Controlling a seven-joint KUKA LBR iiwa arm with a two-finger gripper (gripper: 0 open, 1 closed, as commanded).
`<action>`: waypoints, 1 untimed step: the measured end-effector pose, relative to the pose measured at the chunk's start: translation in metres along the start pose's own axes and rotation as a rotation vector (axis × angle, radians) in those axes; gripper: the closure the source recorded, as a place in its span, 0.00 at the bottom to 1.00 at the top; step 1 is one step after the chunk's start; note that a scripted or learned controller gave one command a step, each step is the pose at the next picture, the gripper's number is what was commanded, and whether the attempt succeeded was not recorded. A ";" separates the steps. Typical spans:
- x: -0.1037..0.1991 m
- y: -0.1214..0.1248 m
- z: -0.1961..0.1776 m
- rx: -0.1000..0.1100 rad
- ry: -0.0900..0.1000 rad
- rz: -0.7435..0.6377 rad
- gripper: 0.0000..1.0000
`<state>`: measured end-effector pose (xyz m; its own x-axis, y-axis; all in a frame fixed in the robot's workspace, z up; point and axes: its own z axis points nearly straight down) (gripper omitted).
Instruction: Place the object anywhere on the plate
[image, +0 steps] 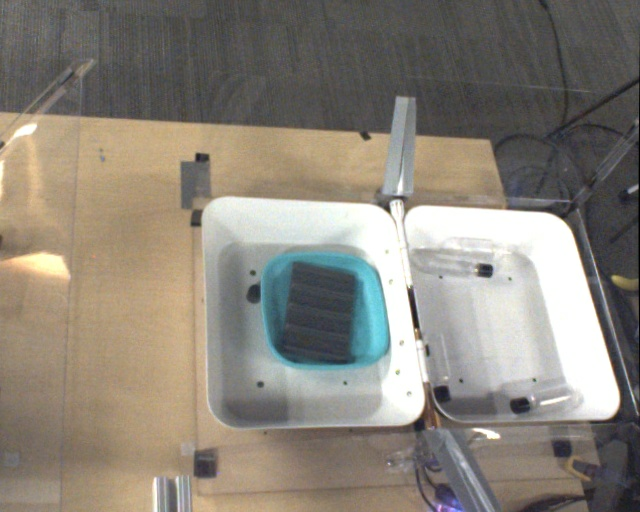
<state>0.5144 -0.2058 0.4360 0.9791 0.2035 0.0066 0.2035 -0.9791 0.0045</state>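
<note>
Lying on the teal plate (372, 315), the ridged dark block (320, 310) covers its middle; hand's state untellable.

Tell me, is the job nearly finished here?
It looks done: the dark ridged block lies flat on the teal plate in the left bin. Nothing looks in progress. Two clear tubes lie in the right bin, and nothing seems left.
</note>
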 end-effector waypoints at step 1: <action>-0.025 -0.005 0.000 -0.001 0.001 0.000 0.00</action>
